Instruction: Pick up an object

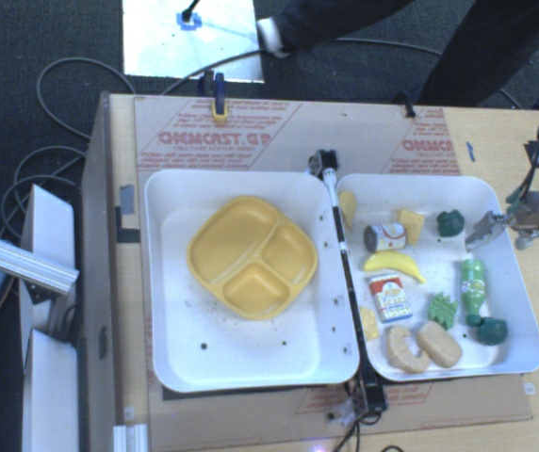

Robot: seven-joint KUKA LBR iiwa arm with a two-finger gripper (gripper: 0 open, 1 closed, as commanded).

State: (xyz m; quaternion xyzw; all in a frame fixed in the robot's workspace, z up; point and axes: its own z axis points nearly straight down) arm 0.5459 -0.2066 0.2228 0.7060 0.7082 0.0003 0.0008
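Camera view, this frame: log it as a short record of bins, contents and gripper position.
left bin: shallow white bin holding a yellow three-compartment plastic plate
right bin: shallow white bin with small toy foods
items there: yellow toy banana, green plastic bottle, red-and-white small box
gripper: two-finger gripper at the right bin's upper right rim
held object: none seen

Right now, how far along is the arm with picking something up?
Nothing looks picked up yet. The claw sits at the right bin's right rim, with nothing visibly between its tips. The banana, green bottle and the other items lie in the bin. Left to do: reach an item, grasp it and lift.
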